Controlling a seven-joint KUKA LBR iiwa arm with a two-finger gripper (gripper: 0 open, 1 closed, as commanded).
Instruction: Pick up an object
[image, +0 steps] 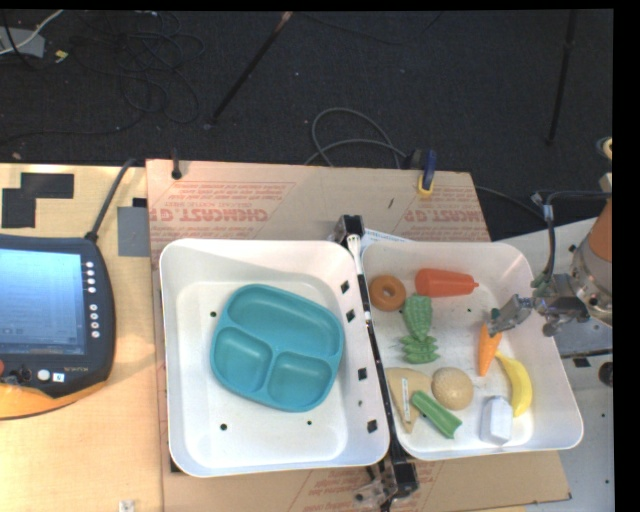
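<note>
Small orange carrot (487, 351) just below gripper (508, 313), touching it.

— What did the frame cut off at three o'clock?
— Most of the arm (600, 250), past its orange band.
— And the gripper (512, 312)?
— Too small to read; its tip covered the small carrot's (487, 350) top end.
— Nine o'clock?
— The screen (45, 305) ran off-frame.

Robotics lab test bench. Indicators: two white bins (190, 300) seated on taped cardboard (300, 205), a handheld control pendant (50, 315) (screen lit), loose cables (350, 135) on dark carpet, and plastic toy food (445, 283) used as test objects.
</note>
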